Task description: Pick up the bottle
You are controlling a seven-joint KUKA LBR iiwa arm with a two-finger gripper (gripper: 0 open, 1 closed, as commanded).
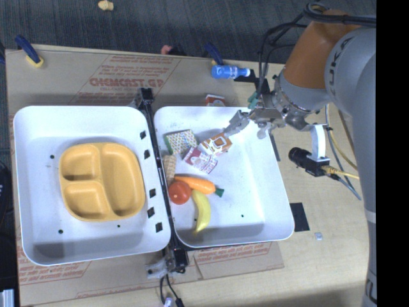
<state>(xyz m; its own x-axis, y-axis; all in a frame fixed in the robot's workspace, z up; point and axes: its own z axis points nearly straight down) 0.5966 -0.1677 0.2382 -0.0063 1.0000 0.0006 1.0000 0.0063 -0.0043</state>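
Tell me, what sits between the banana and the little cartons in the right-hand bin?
In the camera view, a carrot lies between the banana and the cartons, with a tomato touching its left end.

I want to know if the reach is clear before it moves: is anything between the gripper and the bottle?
Nothing visible. The bottle lies on the cardboard beyond the right bin's far rim; the gripper hangs just inside that rim.
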